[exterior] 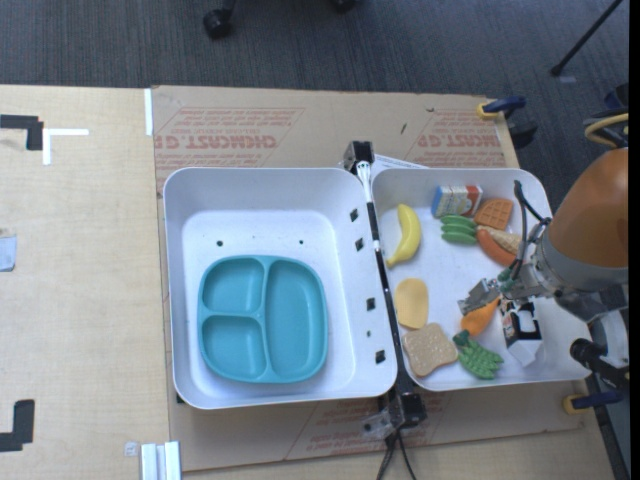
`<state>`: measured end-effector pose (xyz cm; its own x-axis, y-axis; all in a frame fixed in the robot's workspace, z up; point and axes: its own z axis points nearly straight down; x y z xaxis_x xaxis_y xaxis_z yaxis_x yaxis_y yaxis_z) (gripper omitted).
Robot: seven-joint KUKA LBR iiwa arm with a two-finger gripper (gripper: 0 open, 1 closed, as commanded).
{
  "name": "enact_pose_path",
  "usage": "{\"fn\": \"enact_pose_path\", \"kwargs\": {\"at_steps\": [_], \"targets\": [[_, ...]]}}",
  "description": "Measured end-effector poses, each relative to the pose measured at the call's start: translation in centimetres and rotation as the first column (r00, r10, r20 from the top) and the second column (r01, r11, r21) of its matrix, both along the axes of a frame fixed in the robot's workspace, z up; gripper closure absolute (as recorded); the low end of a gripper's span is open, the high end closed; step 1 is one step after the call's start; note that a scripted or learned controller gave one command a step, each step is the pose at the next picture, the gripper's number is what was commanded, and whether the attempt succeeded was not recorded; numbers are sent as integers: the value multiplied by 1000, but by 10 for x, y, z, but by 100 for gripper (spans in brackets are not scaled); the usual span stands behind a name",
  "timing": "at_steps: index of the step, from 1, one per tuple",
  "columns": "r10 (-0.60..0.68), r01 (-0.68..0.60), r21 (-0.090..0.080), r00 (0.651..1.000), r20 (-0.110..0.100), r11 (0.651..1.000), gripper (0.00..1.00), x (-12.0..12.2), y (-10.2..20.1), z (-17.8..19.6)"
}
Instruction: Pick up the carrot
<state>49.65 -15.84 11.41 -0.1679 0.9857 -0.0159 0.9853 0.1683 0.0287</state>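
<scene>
Low in the right bin [535, 193], a tapered orange carrot [480, 317] with leafy green top, touching the metal gripper [487, 296] though fingers' spread cannot be told, beside round bread [429, 348], curved banana [405, 233], and a glossy teal three-part tray [264, 318] left.

Looks like a robotics lab, not anybody's kitchen. Two white bins [180, 298] clamped side by side on a sheet of printed cardboard [300, 128] over a pale wooden bench [70, 268], grey office carpet [120, 28] beyond, chair casters [215, 23] up top, plastic toy food [404, 233] instead of real groceries.
</scene>
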Motion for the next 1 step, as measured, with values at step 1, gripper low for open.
{"fn": "enact_pose_path", "kwargs": {"at_steps": [1], "targets": [[-5, 5, 0, 1000, 5, 1000, 100, 2, 0, 9]]}}
